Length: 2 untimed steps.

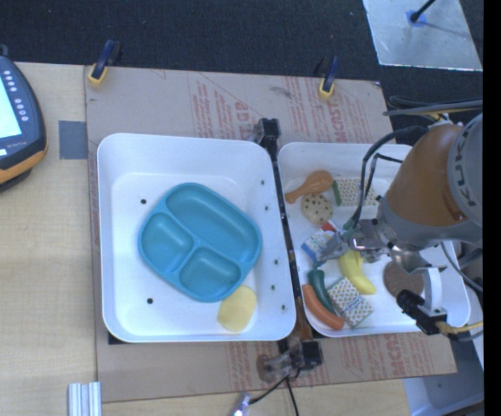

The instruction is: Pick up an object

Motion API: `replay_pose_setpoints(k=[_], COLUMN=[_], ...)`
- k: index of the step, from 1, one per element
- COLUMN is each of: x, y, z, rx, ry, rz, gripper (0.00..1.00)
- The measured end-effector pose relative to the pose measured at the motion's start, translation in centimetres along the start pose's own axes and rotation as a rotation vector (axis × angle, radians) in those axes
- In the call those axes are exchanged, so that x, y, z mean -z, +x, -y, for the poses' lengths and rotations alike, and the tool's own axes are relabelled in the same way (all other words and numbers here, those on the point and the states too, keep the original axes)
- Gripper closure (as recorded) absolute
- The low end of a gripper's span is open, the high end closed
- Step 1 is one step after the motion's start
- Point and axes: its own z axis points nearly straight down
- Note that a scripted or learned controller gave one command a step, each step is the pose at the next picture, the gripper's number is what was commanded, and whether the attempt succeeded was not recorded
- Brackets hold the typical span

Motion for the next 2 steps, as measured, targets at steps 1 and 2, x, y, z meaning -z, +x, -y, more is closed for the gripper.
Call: replay_pose_setpoints(k=[1,2], x=[1.1,9.7], y=[-0.1,8.2], z=[-0.1,-5.2], rx=[0.005,-0.002], ry=[0.001,0.008], rz=[0.0,-0.004], gripper=[1.0,1.0])
